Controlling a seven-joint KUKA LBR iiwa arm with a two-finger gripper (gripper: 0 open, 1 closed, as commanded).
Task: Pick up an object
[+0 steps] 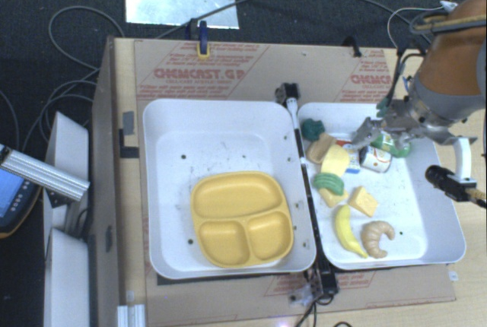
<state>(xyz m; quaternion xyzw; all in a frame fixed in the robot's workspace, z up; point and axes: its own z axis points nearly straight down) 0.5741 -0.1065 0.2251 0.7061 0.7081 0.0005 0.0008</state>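
Camera view puts my gripper [374, 137] low in the right bin [437, 238], just above a small white can [375, 159]; I cannot tell its grip state. Banana [346, 230] and croissant [378, 236] lie nearer.

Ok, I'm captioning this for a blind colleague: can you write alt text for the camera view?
A grey robot arm's gripper hangs over toy food in the right bin, including a banana and a croissant. The left bin holds a yellow divided tray.
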